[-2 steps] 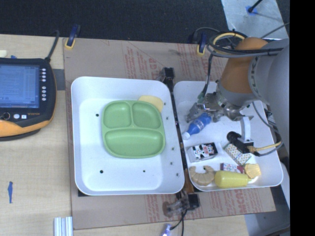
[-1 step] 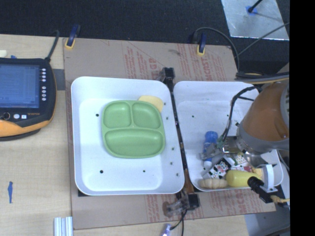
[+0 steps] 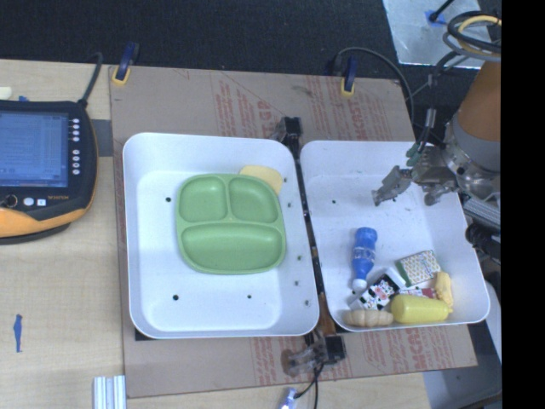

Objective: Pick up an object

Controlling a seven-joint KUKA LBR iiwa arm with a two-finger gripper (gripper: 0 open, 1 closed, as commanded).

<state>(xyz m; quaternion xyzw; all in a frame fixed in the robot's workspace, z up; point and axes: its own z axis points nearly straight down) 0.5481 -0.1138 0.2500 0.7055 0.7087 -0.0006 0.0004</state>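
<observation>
Blue plastic bottle with white cap (image 3: pixel 364 255) lies in the right shallow white bin (image 3: pixel 341 164), long axis running near-to-far, cap end toward the clutter at the bin's near corner. My grey two-finger gripper (image 3: pixel 409 189) hangs above the bin's far part, fingers spread, nothing between them; bottle sits nearer the camera and left, apart.

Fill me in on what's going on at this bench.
The arm reaches in from the right, its gripper over the upper part of the right bin, nothing visibly between its fingers. The blue bottle, yellow toy and other small items lie in that bin's lower corner. The left bin holds a green divided plate.
</observation>
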